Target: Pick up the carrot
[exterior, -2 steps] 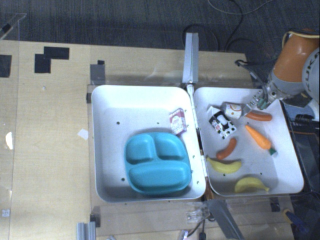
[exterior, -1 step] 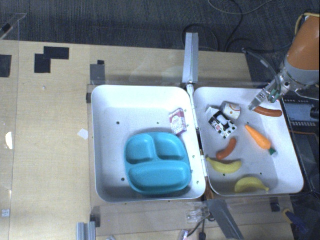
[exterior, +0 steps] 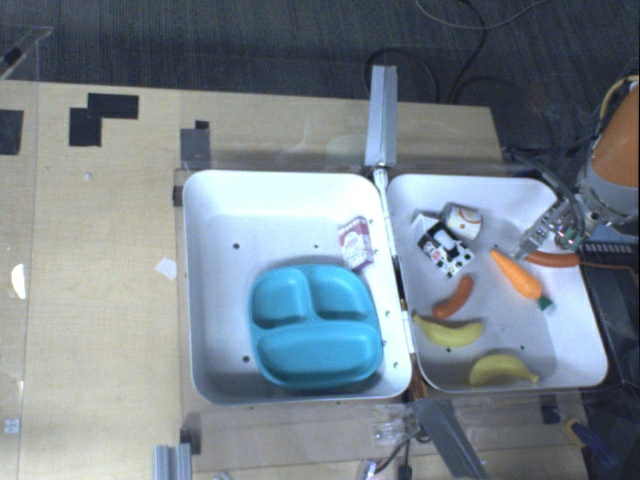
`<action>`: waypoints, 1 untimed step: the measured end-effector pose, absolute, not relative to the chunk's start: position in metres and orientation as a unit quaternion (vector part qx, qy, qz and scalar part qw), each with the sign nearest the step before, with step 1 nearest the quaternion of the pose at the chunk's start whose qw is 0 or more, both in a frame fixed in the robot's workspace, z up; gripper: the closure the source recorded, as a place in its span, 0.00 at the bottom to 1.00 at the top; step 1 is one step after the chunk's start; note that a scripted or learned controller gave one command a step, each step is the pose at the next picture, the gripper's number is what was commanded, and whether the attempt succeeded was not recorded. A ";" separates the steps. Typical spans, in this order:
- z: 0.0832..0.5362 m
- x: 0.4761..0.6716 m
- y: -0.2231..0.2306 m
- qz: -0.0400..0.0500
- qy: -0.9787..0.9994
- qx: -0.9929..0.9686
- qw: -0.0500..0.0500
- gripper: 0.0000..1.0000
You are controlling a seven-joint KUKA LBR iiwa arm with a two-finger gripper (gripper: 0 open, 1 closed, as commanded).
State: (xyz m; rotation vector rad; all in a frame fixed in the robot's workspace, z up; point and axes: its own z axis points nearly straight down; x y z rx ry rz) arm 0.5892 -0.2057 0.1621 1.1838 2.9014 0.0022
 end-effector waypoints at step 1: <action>0.162 0.589 -0.206 0.001 0.926 0.378 0.004 0.00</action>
